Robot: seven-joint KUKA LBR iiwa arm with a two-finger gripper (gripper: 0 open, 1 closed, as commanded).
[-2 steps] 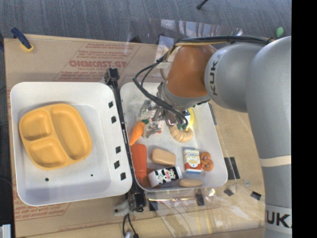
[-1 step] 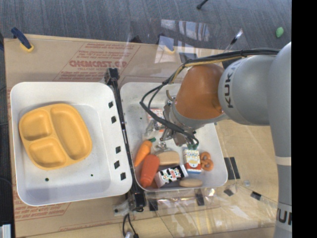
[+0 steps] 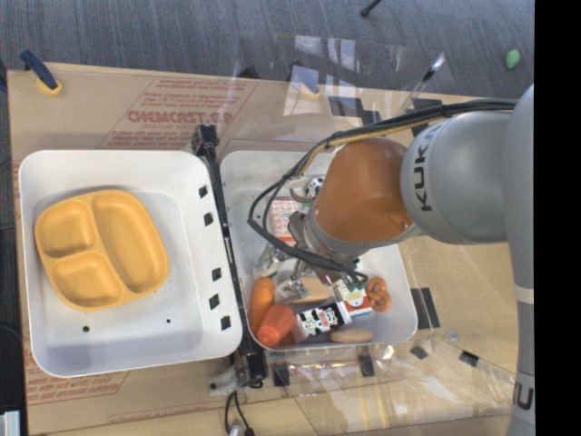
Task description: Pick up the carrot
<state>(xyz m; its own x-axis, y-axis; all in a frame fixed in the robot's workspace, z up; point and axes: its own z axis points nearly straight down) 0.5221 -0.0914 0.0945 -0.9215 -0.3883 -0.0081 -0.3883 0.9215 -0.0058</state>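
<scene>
Right bin [image 3: 238,234], carrot [image 3: 260,300] beside half-hidden end effector [image 3: 292,275]

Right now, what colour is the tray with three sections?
Yellow; the tray shows clearly in the camera view.

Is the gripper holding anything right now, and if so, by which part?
Cannot be told: the gripper sits low among the clutter in the right white bin, beside the orange carrot, but nothing visibly sits between it.

Two white bins [image 3: 118,352] on the bench [image 3: 136,107]
</scene>
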